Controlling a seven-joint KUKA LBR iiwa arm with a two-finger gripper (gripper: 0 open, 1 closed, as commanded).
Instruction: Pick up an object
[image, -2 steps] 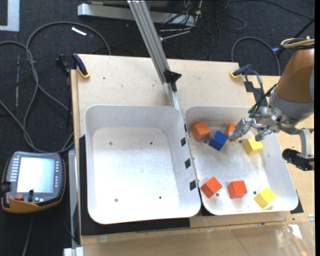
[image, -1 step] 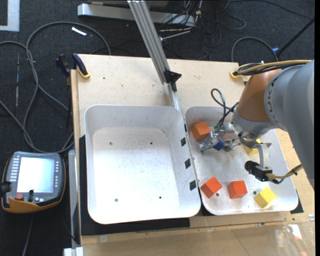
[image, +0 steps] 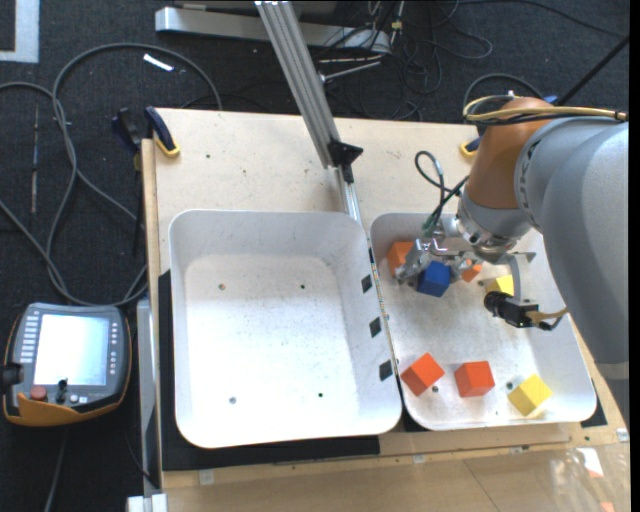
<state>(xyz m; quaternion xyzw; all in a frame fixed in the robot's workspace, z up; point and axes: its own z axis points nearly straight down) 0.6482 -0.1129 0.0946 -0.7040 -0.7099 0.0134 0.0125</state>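
Blue, a small cube (image: 434, 279) sits between the fingers of the gripper (image: 436, 268) over the upper part of the right bin (image: 560, 400), so the claw is clenched on it. An orange block (image: 401, 254) lies just beside it, to its left. Near the bin's front wall rest two more orange cubes (image: 423, 373) (image: 474, 379) and a yellow cube (image: 529, 394). The left bin (image: 190, 330) stands alongside, touching the right one.
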